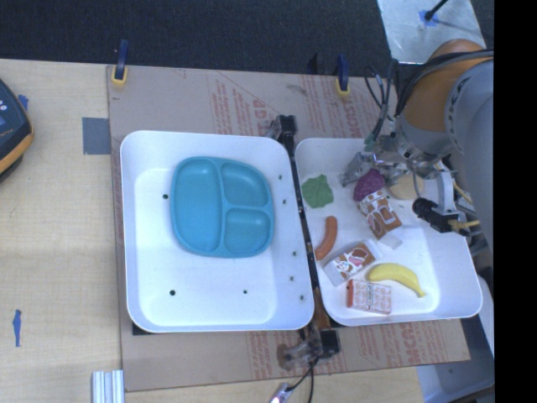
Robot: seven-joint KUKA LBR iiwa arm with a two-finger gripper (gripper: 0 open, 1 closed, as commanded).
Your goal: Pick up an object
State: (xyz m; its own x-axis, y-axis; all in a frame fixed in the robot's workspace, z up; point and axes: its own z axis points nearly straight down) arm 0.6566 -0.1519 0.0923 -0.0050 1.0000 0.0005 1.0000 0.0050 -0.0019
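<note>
Gripper [367, 168] lowered at right bin's [453, 305] upper edge, beside purple object [369, 184], finger state indiscernible, banana [397, 277] well apart.

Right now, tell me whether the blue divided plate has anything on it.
Empty. The blue divided plate lies flat in the left bin, all three compartments showing bare blue.

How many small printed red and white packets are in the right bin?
3. One small printed red and white packet lies near the purple toy, a second at the bin's middle beside the yellow banana, a third near the front edge. The arm may hide others.
</note>
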